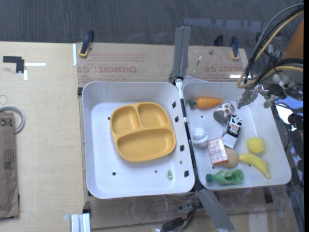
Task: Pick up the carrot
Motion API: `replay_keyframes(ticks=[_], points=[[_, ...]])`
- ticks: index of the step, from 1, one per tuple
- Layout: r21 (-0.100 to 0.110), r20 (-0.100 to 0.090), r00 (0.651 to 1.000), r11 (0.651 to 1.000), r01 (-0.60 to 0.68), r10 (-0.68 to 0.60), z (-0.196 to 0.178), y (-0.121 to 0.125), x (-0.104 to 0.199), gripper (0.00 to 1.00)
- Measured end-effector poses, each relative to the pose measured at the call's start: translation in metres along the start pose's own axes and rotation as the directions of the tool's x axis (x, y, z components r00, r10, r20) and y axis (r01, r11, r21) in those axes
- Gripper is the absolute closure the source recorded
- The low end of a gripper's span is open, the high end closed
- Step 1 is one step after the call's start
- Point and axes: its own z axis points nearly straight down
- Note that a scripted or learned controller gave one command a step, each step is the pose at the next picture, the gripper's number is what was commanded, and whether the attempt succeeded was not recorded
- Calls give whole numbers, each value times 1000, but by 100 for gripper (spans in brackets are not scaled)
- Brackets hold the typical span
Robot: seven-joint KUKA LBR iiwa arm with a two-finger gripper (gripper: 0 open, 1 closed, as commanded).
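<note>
The carrot (208, 102) lies on its side at the far end of the right bin (282, 144), orange body pointing right, green stub toward the divider between the bins, nothing resting on it. Just to its right sits a small tilted can (223, 112), and below that a black-and-white carton (233, 128), a white round object (199, 135), a red box (217, 151), a lemon (255, 145), a banana (256, 163) and a green bottle (225, 177) — a crowded bin. The left bin (96, 129) carries a yellow divided plate (143, 131).

And here's the gripper (243, 100), reaching in from the right, poised near the bin's far right corner, apart from the carrot with the can between them. It carries nothing and touches nothing I can make out — how wide it stands, I cannot tell.

So this reads as the approach step, grasp not yet made. The next move calls for travelling left over the can, lining up across the carrot's narrow width, then descending cleanly.
</note>
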Motion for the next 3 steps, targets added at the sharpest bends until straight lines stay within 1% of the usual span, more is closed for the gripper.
replay_keyframes(ticks=[1,2,3], points=[[-1,0,997,997,73,-73,87,-15,-11,0],[-4,2,980,980,201,-201,45,22,-6,0],[-3,3,918,918,397,-397,-31,-18,-36,0]])
